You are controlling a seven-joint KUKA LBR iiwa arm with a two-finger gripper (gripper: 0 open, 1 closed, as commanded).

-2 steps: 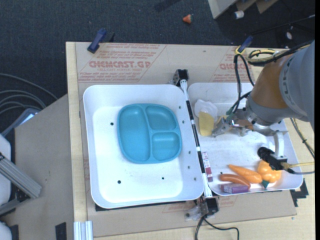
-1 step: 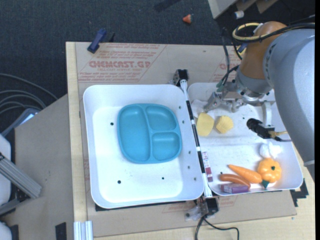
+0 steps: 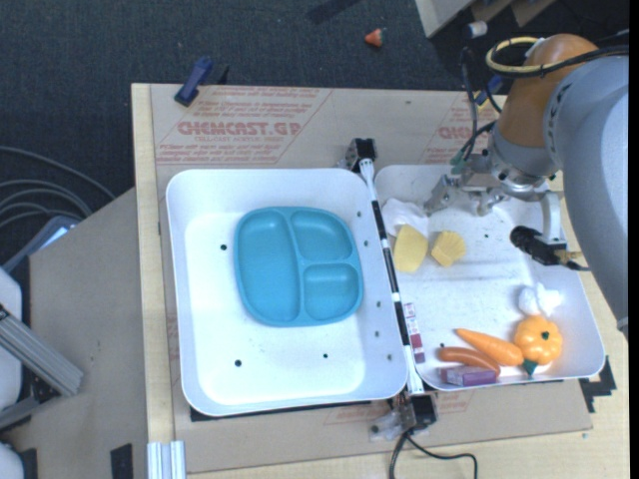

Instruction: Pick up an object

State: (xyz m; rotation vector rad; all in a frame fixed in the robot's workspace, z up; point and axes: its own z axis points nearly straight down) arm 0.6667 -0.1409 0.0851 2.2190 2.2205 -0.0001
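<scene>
From my console, the pick looks not yet made: my hand [image 3: 467, 193] hangs at the right white bin's [image 3: 499, 377] twelve o'clock, grip state unreadable, with the pale yellow wedge-shaped block [image 3: 409, 248] lying untouched at its seven o'clock.

— What do we see holding everything up?

— We see a brown bench [image 3: 250, 118] with red letters printed on it.

— What sits right on it?

— We see two white bins side by side, the left bin [image 3: 200, 297] and the right bin [image 3: 479, 277], touching along the middle.
</scene>
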